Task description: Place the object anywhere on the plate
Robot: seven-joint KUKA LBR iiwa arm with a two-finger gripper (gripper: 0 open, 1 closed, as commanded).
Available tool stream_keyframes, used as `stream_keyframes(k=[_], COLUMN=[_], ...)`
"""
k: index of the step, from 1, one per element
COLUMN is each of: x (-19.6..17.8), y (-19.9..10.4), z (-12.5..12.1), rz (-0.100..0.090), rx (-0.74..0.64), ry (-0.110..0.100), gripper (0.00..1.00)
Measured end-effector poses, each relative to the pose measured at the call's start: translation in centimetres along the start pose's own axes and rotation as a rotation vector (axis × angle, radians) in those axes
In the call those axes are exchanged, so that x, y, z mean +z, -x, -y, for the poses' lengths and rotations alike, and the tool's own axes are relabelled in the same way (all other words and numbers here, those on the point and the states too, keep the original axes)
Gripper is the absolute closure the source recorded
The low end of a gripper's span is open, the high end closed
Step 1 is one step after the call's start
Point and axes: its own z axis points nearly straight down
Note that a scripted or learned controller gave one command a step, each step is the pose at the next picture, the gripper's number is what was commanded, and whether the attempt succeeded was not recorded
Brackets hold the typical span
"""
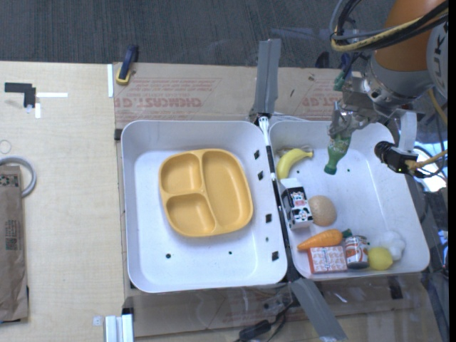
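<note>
A yellow plate point(205, 191) with three compartments lies in the left bin point(142, 262). Over the far part of the right bin point(399, 205), my gripper point(345, 128) is shut on the top of a small green bottle point(335, 154). The bottle hangs from the fingers, tilted slightly, with its lower end toward the bin floor beside a banana point(292, 160). Gripper and bottle are well to the right of the plate, across the wall between the bins.
The right bin also holds a black-and-white carton point(297, 206), a beige ball point(322, 210), a carrot point(324, 239), a red box point(328, 260), a small can point(355, 251) and a lemon point(380, 258). A grey divider post point(267, 77) stands behind the bins.
</note>
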Motion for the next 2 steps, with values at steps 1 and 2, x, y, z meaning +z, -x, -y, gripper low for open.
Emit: stream_keyframes(k=[1, 2], x=[-0.76, -0.75], y=[0.07, 0.07], z=[-0.03, -0.03], rz=[0.002, 0.002], rx=[-0.002, -0.002], ry=[-0.002, -0.002], gripper=[1.0, 0.0])
